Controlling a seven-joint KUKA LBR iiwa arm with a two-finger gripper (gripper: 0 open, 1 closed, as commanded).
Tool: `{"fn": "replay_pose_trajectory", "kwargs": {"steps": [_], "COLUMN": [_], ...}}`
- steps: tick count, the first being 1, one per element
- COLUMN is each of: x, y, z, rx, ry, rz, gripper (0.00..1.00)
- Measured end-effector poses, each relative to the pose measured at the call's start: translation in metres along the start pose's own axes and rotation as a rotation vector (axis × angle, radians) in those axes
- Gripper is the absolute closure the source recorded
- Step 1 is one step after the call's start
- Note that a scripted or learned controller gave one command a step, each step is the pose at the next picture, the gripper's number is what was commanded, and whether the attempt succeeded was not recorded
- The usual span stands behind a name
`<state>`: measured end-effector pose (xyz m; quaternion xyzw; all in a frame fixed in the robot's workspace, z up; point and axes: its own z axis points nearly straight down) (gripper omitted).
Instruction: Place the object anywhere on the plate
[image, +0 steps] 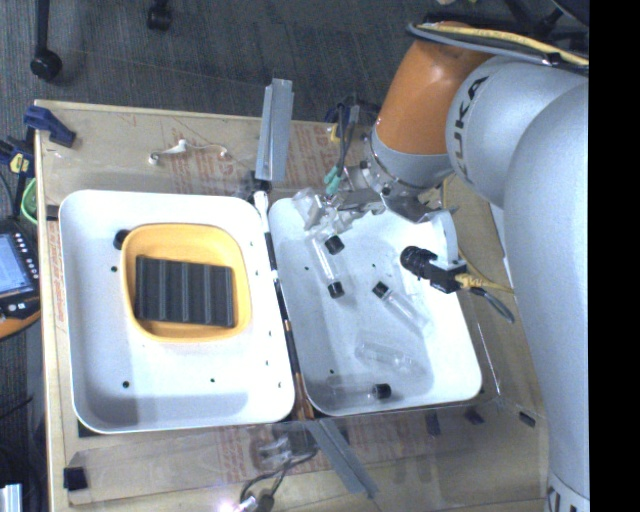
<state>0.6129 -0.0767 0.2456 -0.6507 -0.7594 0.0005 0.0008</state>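
Note:
A yellow plate with rounded corners lies in the left bin. A dark grey ribbed block rests on the plate's middle. My gripper hangs low over the far left corner of the right bin, below the orange-banded wrist. Several clear tubes with black caps lie in the right bin. One tube starts right under the gripper, with a black cap at its top; whether it is held I cannot make out. Another tube lies mid-bin, and a third lies near the front.
The grey arm covers the right side of the view and overhangs the right bin's far edge. A black knob with an orange cable juts out over that bin. A grey metal bar stands behind the gap between the bins.

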Motion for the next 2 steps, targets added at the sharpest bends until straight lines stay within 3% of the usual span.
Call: {"fn": "replay_pose_trajectory", "kwargs": {"steps": [1, 2], "x": [0.0619, 0.0615], "y": [0.0160, 0.0160], "z": [0.0390, 0.0387], "rx": [0.003, 0.003], "ry": [0.000, 0.000], "rz": [-0.287, -0.287], "gripper": [1.00, 0.00]}}
